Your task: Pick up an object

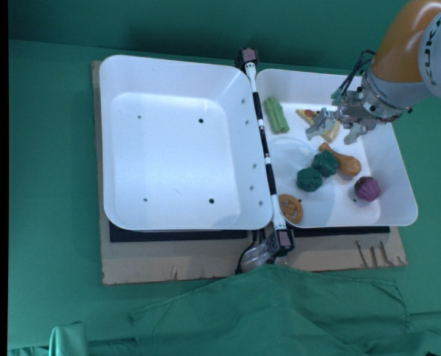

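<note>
Cloth (279, 314), green and rumpled, lies nearest, over the front of the counter (50, 162), and it laps the cardboard sheet (168, 262) under my two white bins. The left bin (120, 95) shows only a few dark dots on its floor. A jointed rod (262, 136) runs along the line between the bins, from front to back.

In the right bin (402, 191) the things sit in a loose cluster. Nearest the front, by the divider, is an orange pretzel shape (290, 208). Further right is a purple piece (367, 189). Behind them two dark green lumps (316, 172) touch each other, and an orange-brown gourd shape (342, 162) lies just beside them. Further back, a green bundle (276, 115) lies near the divider, with a small yellow and red piece (306, 114) to its right.

My tool (340, 127) hangs over the back half of the right bin, just beside a pale yellow piece (330, 131). I cannot tell how wide its fingers stand, nor whether they touch that piece. My arm (413, 39) comes in from the right.
</note>
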Robot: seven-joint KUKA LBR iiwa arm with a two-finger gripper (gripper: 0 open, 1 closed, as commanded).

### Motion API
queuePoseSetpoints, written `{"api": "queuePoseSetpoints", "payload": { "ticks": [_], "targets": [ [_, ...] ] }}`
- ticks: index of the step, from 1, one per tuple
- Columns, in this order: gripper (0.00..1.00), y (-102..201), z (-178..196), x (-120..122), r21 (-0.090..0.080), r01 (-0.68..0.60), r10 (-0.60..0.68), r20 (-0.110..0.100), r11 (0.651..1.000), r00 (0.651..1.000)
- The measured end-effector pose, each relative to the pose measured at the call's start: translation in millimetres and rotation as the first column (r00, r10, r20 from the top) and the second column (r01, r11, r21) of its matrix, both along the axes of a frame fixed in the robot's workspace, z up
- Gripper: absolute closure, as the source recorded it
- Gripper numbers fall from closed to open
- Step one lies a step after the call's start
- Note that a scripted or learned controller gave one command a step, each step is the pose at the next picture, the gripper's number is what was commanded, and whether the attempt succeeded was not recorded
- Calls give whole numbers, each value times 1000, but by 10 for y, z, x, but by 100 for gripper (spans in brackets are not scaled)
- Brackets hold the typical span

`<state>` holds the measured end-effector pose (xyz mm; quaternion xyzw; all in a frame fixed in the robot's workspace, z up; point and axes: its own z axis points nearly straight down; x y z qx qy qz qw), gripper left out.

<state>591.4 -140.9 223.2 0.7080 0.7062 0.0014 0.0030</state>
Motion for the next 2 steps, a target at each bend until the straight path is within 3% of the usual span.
{"api": "queuePoseSetpoints", "payload": {
  "ticks": [1, 2],
  "targets": [
    [0, 261, -373, 468, -8, -2, 2, 13, 1000, 1000],
    [100, 233, -207, 481, -11, 3, -3, 25, 1000, 1000]
  ]
}}
